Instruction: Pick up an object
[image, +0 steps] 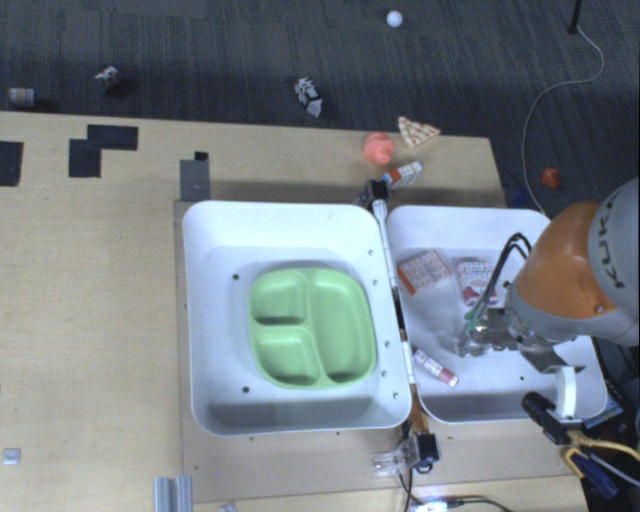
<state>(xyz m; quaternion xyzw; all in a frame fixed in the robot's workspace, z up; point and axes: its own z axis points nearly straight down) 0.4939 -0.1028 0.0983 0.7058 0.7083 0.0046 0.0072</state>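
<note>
The grey arm with its orange band (563, 268) reaches in at the right of the frame, over the right shallow white bin (452, 404). Its gripper (478, 335) hangs low at the bin's middle — how it is set, or whether it has anything, I cannot tell. Just left and below lies a small red-and-white tube (435, 367); a red-printed flat packet (424, 270) sits higher. The left white bin (205, 300) holds a pale green sectioned tray (310, 325).
</note>
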